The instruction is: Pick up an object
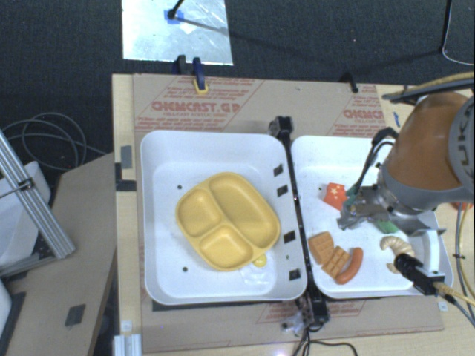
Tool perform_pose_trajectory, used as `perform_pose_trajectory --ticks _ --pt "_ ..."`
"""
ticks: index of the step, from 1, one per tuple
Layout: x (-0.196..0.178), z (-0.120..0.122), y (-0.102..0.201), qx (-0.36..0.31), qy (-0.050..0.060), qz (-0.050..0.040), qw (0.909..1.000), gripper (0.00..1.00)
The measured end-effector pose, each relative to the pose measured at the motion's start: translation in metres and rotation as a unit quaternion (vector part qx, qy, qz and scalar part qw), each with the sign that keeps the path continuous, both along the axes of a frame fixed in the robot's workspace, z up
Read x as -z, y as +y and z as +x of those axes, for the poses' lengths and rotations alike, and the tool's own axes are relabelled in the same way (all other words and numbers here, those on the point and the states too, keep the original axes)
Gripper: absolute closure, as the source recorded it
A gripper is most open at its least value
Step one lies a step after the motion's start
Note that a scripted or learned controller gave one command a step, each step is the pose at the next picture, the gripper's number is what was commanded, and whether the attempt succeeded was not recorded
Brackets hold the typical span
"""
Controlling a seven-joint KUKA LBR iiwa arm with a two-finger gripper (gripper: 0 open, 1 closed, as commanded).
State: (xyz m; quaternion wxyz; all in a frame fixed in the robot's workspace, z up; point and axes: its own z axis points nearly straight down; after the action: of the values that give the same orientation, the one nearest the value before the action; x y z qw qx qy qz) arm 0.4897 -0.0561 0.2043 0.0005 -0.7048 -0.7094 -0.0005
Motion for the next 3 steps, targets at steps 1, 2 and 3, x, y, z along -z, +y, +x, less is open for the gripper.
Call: perform_pose_trajectory --ticks 1,2,3 --pt "0.004 -0.003 0.000 0.002 -0.001 -0.0006 1.0000 1.00" --pt "0.018 -0.003 -0.002 0.002 0.000 -0.0006 1.0000 1.00" --pt "0.018 -0.003 -0.002 0.002 0.000 -0.0006 1.0000 0.00"
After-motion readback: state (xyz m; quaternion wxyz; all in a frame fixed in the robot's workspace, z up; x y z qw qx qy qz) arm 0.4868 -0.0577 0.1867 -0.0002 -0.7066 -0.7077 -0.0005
